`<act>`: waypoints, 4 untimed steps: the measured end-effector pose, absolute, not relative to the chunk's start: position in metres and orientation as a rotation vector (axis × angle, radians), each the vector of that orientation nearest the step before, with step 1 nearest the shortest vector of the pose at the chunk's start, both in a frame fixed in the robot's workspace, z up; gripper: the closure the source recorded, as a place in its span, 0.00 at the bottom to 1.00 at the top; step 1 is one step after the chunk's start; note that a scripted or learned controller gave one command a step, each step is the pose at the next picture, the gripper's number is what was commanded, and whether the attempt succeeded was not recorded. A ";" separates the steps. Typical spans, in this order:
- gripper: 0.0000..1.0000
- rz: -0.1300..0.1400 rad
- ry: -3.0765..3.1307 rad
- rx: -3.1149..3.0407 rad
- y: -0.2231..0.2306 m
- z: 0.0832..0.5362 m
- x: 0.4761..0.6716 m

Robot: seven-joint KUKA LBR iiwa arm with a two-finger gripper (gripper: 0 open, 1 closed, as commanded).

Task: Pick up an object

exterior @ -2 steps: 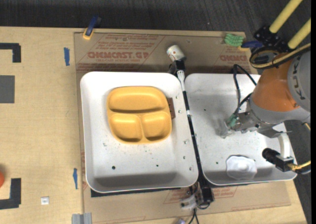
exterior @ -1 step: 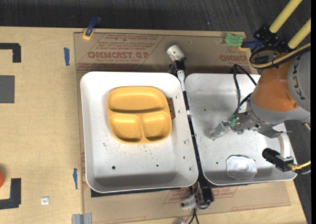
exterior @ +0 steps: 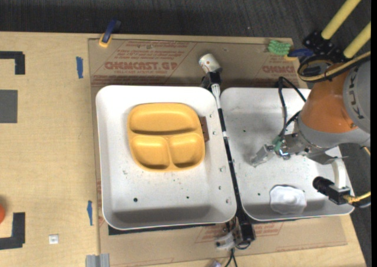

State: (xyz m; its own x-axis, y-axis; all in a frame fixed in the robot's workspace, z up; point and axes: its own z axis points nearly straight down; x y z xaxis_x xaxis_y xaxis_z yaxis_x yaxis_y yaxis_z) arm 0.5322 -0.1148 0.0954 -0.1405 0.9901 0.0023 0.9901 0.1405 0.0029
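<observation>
Yellow tray (exterior: pixel 166 136) sits in the left bin (exterior: pixel 112 160) under red "CHEMCAST GP" words; the gripper (exterior: pixel 259 155) looks open, holding nothing.

Red lettering runs along the cardboard sheet (exterior: pixel 177 59) behind the bins; the big line looks like "CHEMCAST GP", with smaller lines above it too fine to read. More red print at its right end (exterior: pixel 277 69) is cut off and unreadable.
</observation>
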 end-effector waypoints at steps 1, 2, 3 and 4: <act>0.00 0.006 2.372 2.059 -0.115 0.095 0.532; 0.00 0.000 1.860 2.532 -0.106 0.085 0.545; 0.00 0.001 2.376 2.051 -0.138 0.085 0.583; 0.00 0.001 2.376 2.052 -0.138 0.085 0.583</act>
